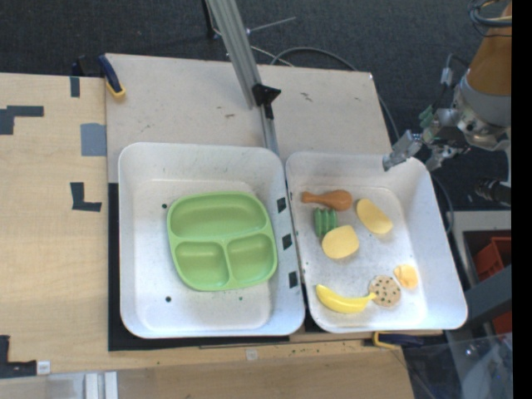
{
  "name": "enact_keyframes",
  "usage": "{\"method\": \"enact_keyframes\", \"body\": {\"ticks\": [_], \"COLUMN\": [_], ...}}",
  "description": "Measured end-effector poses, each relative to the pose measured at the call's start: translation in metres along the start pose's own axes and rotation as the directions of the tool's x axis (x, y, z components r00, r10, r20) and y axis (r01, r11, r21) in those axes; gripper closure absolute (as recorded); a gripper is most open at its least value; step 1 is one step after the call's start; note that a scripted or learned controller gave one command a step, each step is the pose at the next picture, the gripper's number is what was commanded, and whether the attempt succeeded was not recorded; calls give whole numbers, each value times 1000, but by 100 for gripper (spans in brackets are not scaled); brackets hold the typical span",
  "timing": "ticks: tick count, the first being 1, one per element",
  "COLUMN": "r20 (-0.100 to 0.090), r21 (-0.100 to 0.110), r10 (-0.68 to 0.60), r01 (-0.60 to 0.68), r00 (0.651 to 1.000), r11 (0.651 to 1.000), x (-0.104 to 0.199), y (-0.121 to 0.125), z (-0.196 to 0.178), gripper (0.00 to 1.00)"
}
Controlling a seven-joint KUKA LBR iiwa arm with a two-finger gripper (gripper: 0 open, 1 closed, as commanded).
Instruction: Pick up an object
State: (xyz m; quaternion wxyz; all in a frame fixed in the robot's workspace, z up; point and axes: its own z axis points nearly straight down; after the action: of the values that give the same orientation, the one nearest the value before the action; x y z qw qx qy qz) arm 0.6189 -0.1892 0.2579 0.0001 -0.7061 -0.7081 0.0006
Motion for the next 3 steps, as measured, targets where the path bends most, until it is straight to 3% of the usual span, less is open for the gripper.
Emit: {"method": "enact_keyframes", "body": {"ticks": [1,3], "r20": [0,-1], "r21": [0,5], "r10": [0,0], "r01": [0,0], "r00": [1000,1000], "r11": [1000,1000], "x": [0,7], "y": [0,12], "z": [0,108], "gripper": [0,0]}}
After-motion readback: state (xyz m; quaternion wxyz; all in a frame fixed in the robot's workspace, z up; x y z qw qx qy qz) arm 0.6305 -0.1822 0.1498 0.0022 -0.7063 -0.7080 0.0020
